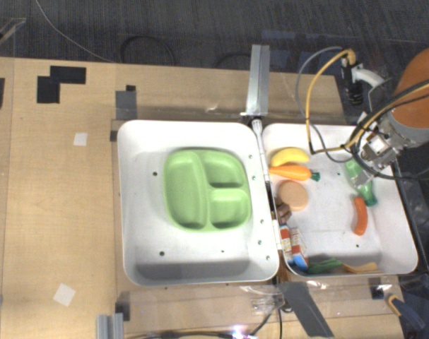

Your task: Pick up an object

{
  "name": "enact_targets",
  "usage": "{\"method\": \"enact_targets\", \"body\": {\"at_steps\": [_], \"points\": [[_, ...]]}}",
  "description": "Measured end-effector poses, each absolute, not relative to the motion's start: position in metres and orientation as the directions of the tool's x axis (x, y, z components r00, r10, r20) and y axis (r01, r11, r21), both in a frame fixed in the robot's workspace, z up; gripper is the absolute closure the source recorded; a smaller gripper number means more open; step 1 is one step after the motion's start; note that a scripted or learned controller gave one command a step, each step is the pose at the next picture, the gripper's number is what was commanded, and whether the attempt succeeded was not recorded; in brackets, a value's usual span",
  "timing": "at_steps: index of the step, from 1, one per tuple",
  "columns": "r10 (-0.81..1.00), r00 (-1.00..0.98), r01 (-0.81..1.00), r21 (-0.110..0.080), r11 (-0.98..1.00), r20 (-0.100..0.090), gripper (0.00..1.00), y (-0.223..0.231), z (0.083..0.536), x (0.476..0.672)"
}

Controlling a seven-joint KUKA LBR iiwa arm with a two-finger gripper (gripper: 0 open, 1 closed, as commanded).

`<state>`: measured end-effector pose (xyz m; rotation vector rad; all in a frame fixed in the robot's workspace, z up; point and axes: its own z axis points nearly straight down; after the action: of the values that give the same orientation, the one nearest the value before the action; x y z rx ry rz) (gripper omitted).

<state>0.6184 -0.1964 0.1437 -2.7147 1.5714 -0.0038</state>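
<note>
My gripper (363, 179) hangs low over the right side of the right bin (327, 226), at the end of the grey arm with its orange band (420, 97). A green object (353, 168) lies right at the gripper's tip, and a teal piece (369, 193) sits just below it. I cannot tell whether either is held. An orange-red sausage-shaped toy (360, 215) lies just below that. At the bin's left side are a yellow banana (289, 155), an orange carrot (292, 171), a tan round piece (294, 193) and a small brown piece (282, 207).
The left bin (140, 189) holds a green divided plate (206, 188). A colourful small box (294, 248), a green item (326, 264) and a tan stick (360, 267) lie along the right bin's front wall. Cables (320, 83) loop above the right bin.
</note>
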Motion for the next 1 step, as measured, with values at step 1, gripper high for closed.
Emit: {"method": "enact_targets", "body": {"at_steps": [1], "points": [[-0.765, 0.644, -0.765, -0.009, -0.644, 0.006, 1.0, -0.1892, 0.2233, 0.6522]]}}
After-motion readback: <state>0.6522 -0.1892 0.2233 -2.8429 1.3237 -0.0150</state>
